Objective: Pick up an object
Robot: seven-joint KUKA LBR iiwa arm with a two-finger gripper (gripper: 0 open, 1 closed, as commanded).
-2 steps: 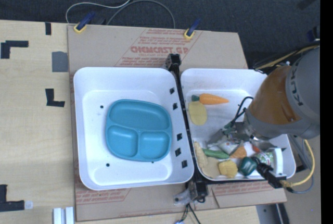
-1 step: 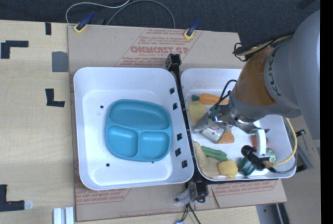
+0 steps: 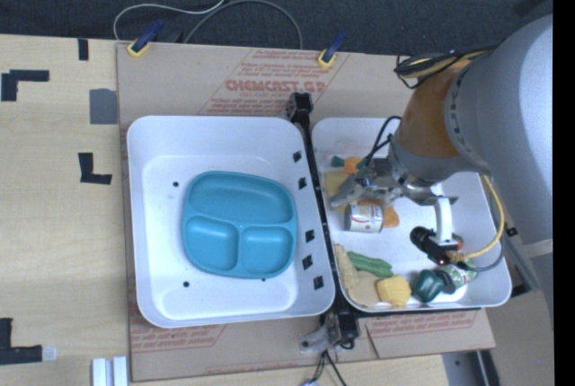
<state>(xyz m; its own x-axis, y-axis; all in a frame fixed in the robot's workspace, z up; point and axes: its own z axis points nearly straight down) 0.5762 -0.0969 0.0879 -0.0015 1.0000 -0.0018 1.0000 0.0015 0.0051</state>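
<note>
My gripper (image 3: 363, 191) hangs low over the left half of the right bin (image 3: 490, 196), reaching in from the right. Directly below it lies a small white and red can (image 3: 365, 219) on its side, with an orange piece (image 3: 391, 218) at its right end. I cannot see whether the can is between the fingers. A small orange and green item (image 3: 349, 165) and a beige piece (image 3: 339, 184) lie just left of the gripper.
At the right bin's front lie a green pod (image 3: 371, 265), a yellow piece (image 3: 393, 289), a beige cob-like item (image 3: 345, 272) and a dark teal object (image 3: 430, 285). The left bin (image 3: 153, 196) holds a blue divided plate (image 3: 239, 223).
</note>
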